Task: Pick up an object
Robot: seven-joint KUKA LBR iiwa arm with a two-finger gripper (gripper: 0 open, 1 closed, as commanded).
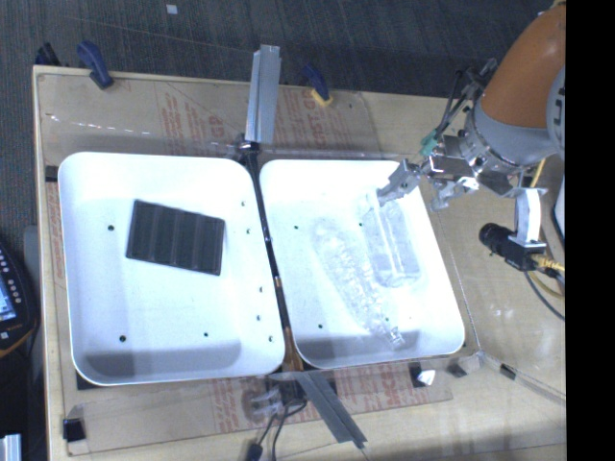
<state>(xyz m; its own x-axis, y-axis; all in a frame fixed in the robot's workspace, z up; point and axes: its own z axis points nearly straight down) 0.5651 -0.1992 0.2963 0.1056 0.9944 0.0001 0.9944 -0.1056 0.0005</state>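
Observation:
A dark grey ribbed rectangular pad (177,237) lies flat in the left bin (86,286). Two clear plastic items rest in the right bin (307,190): a long bottle (350,279) lying diagonally, and a shorter see-through container (394,243) beside it on the right. My gripper (408,180) hovers over the right bin's far right corner, just above the top end of the shorter container. I see nothing held in it.
A metal bar (264,89) stands at the back where the two bins meet. Blue clamps (96,65) grip the bench's far edge. Cables and a black fitting (509,241) hang off the arm to the right of the right bin.

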